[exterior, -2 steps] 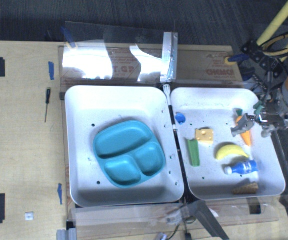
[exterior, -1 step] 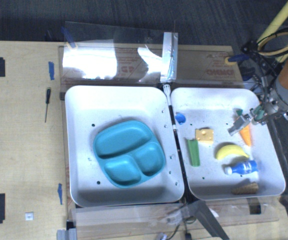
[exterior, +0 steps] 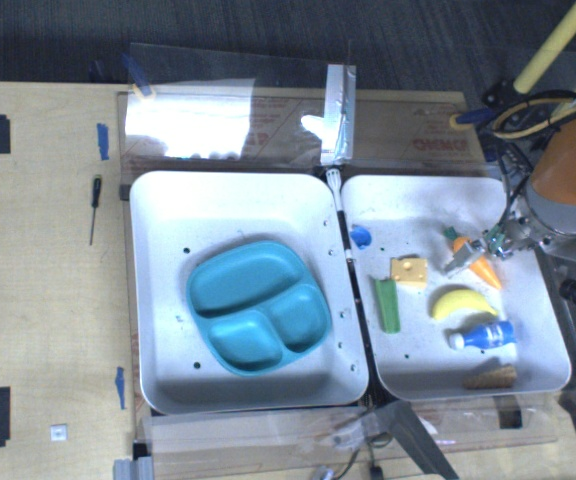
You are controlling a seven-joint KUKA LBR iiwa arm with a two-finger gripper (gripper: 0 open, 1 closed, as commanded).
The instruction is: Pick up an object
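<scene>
Grey arm [exterior: 558, 183] low, from the right

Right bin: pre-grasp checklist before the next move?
1. Gripper over right bin: ok, near the carrot.
2. Object between the fingers: cannot tell.
3. Carrot clear of neighbours: not ok, banana is close below it.
4. Easier targets: ok, green block and cheese wedge lie more apart.
5. Blue bottle reachable: ok, lying flat near the front wall.
6. Left bin: ok, holds a blue tray.
</scene>
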